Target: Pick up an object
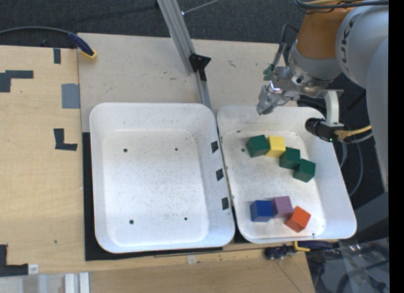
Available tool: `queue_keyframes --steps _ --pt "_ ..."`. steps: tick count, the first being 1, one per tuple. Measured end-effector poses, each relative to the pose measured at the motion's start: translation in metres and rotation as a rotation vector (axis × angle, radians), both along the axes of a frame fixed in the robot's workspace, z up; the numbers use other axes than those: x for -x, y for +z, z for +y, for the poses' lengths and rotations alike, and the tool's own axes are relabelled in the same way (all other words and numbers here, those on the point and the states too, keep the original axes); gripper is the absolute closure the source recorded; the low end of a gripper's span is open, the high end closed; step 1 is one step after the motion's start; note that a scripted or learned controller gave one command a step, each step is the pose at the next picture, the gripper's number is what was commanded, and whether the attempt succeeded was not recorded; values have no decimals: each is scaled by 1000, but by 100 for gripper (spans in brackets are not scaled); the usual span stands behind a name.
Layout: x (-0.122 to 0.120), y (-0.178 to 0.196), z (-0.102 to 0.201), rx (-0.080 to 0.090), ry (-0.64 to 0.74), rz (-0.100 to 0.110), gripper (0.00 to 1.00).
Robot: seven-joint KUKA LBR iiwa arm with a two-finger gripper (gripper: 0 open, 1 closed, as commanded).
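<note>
My gripper [267, 105] hangs over the far edge of the right bin [334, 178], above and behind the blocks, with nothing seen between its fingers. Below it lie a green block [257, 146] touching a yellow block [276, 145]. Two more green blocks [290, 157] [304, 170] sit just to the right. Near the bin's front are a blue block [261, 210], a purple block [283, 205] and an orange block [298, 218], close together.
The left bin [151, 178] lies beside the right one, with a dark divider strip between them. A slanted metal rail [180, 26] crosses the bench behind the bins. The arm's orange band [328, 17] and cables occupy the upper right.
</note>
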State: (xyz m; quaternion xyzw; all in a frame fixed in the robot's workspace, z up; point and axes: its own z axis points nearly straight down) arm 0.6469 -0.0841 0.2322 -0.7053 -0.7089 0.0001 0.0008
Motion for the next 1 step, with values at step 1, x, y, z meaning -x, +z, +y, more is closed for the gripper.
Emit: queue_keyframes --steps 1 --pt "-1 -10 60 -1 2 1 100"
